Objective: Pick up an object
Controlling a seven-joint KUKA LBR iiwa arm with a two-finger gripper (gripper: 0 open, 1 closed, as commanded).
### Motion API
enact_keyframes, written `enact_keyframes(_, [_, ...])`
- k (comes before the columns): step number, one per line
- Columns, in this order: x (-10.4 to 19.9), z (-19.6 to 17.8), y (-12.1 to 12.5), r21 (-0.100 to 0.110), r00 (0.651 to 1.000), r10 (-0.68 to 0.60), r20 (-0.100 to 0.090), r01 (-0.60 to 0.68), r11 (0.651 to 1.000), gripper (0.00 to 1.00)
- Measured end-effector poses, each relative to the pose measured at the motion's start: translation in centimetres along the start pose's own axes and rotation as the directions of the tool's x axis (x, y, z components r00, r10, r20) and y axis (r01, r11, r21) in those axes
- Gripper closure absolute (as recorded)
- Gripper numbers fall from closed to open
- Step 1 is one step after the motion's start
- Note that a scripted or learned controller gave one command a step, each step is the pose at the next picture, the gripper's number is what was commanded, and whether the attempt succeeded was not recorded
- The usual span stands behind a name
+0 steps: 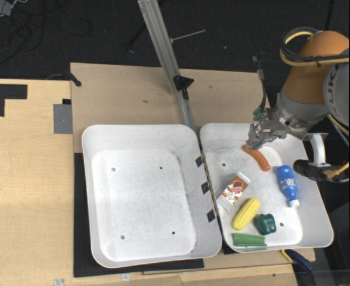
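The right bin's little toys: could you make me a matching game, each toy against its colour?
Things:
1. sausage
2. bottle
3. corn cob
4. pepper

Colours:
A. yellow
B. dark green
C. orange-red
D. blue

Pairs: 1-C, 2-D, 3-A, 4-B

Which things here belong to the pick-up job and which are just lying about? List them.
Job: gripper, hot dog, blue bottle, small carton, corn cob, green pepper, green pod, right bin.

Lying about: left bin, metal rail.
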State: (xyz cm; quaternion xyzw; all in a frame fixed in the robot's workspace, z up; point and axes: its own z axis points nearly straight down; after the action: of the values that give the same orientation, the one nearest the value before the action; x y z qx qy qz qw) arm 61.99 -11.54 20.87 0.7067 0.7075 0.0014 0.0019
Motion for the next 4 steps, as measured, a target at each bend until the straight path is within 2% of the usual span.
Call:
enact_keyframes(1, [-0.1, -5.1, 0.1, 0.001, 1.000, 0.000, 0.000, 0.000, 1.000, 1.00])
enact_keyframes(2, [4.7, -5.6, -2.2, 0.008, 1.000, -0.002, -0.003, 0.002, 1.000, 1.00])
enact_keyframes(3, [9.8, -5.6, -3.4, 0.009, 1.000, -0.003, -0.003, 0.003, 1.000, 1.00])
enact_keyframes(4, [14.0, -4.4, -6.3, 0.012, 1.000, -0.002, -0.002, 0.002, 1.000, 1.00])
